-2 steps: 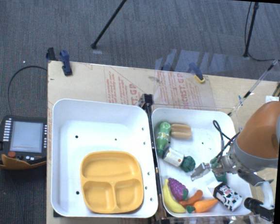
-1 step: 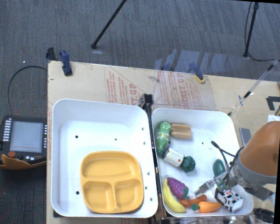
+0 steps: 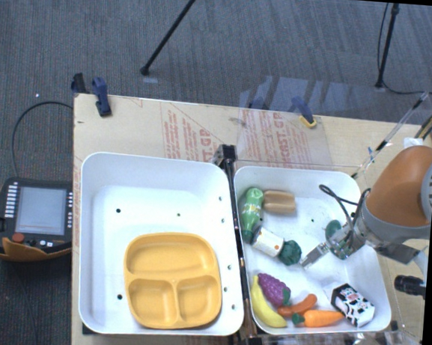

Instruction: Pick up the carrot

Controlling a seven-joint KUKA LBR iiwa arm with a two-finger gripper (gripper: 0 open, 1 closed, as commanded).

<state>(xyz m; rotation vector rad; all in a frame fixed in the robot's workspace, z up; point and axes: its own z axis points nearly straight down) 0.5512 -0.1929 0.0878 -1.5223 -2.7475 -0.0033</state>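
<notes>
Orange carrot [image 3: 322, 318]: we see it beside the banana [image 3: 263, 305].
Arm [image 3: 394, 198]: bent down above the carrot.
Jaws: spread, holding nothing.

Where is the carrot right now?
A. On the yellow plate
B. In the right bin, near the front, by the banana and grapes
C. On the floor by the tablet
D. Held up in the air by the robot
B. The carrot lies at the front of the right bin, beside the grapes and banana, apart from the end effector.
</notes>
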